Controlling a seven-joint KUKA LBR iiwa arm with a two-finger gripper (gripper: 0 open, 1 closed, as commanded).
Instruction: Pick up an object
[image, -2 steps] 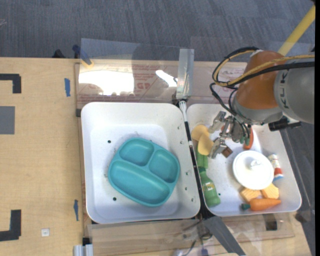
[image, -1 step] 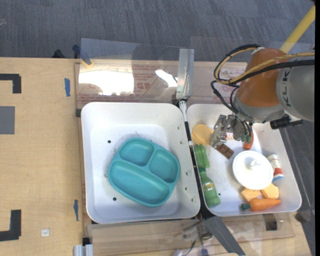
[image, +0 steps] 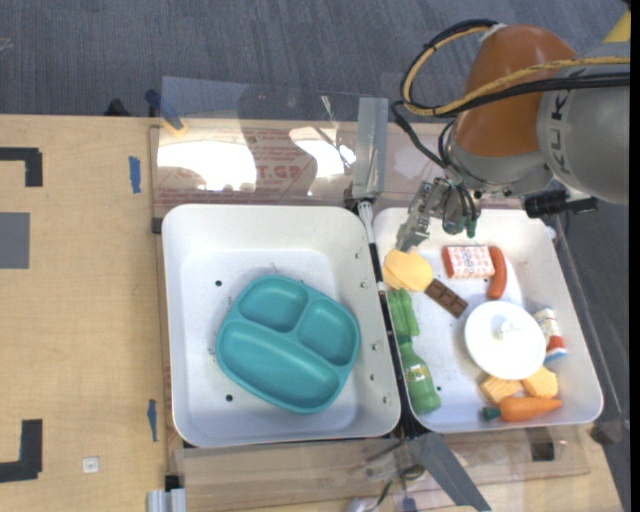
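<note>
Inspection, left to right. The left bin (image: 190, 240) holds one item: a teal divided plate (image: 288, 343) with three compartments, lying flat near the bin's middle, slightly toward the near side.

Along the left wall of the right bin (image: 575, 330) lies a green bottle (image: 412, 352), lengthwise, neck toward the far side. At its far end sits a yellow lemon-shaped piece (image: 408, 269). Beside that, a brown chocolate bar (image: 446, 297) lies at a slant. Farther back are a red-and-white packet (image: 468, 262) and, touching its right edge, a red sausage (image: 497, 273). A white round lid (image: 505, 336) rests in the middle of the bin, with a small white bottle (image: 549, 334) at its right. At the near edge are a yellow waffle-like piece (image: 520, 386) and an orange carrot (image: 527, 408).

My gripper (image: 428, 216) hangs over the far left corner of the right bin, just above the lemon-shaped piece. Nothing shows between my fingers; I cannot tell how far apart they stand.
</note>
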